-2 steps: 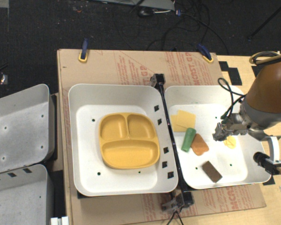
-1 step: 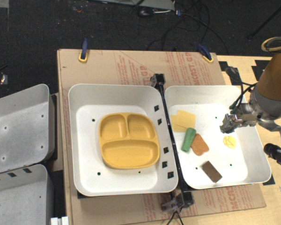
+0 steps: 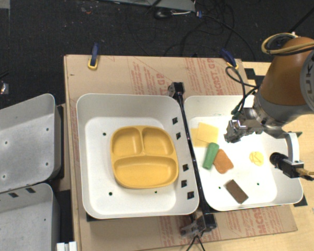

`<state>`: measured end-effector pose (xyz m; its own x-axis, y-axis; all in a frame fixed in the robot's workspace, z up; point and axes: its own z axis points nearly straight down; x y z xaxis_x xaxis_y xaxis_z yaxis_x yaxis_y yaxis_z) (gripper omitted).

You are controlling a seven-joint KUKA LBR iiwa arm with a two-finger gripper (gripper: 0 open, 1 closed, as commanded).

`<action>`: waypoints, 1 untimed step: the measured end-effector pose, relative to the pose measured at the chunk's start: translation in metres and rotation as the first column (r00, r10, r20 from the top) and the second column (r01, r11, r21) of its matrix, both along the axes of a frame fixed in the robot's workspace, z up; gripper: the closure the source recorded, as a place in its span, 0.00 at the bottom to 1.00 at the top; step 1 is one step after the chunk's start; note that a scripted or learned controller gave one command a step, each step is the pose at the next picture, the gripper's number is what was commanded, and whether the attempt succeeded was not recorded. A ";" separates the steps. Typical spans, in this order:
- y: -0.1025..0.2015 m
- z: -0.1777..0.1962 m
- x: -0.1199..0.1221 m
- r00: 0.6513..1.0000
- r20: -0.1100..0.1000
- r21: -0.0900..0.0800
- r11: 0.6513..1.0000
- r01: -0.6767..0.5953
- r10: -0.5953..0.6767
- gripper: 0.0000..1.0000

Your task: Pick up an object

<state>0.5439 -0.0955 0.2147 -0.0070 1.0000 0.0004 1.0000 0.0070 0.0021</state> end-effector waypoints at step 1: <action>0.043 -0.003 0.014 1.000 -0.001 0.000 1.000 0.001 -0.001 1.00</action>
